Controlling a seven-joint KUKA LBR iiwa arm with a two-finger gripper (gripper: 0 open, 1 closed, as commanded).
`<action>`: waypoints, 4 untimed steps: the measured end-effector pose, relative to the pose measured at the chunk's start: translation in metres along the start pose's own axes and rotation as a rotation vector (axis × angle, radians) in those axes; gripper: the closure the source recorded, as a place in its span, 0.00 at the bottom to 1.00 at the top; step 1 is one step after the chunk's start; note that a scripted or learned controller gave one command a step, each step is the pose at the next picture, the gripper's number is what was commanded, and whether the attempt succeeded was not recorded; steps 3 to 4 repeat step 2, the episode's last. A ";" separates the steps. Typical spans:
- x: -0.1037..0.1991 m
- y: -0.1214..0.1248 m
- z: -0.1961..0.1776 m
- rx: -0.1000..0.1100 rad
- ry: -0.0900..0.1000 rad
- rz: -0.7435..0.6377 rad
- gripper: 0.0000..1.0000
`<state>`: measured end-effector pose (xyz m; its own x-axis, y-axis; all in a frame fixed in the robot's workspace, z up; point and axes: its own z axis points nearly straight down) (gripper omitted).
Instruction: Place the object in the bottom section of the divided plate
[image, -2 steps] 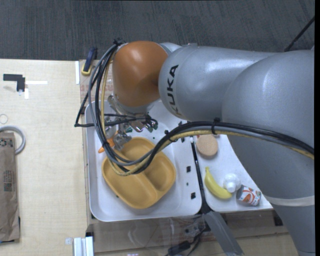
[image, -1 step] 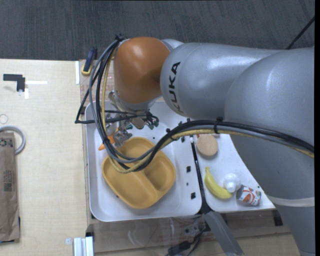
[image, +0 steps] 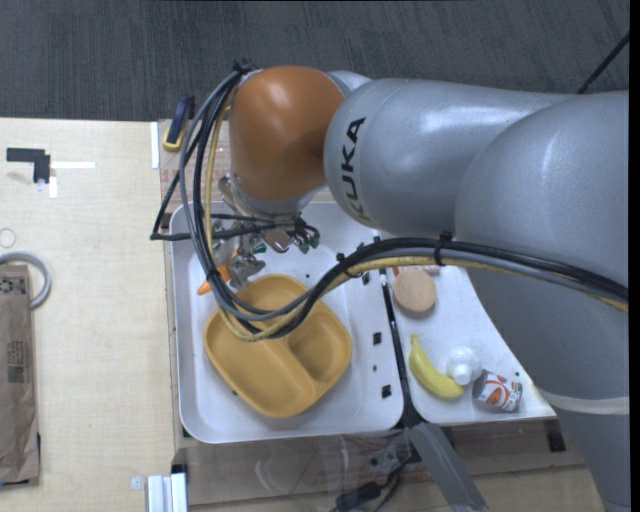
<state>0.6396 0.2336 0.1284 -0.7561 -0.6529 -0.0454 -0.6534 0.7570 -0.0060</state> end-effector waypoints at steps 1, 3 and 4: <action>-0.006 -0.011 -0.126 -0.002 0.039 0.118 1.00; -0.009 -0.017 0.021 -0.011 0.036 -0.319 1.00; -0.009 -0.017 0.021 -0.011 0.036 -0.319 1.00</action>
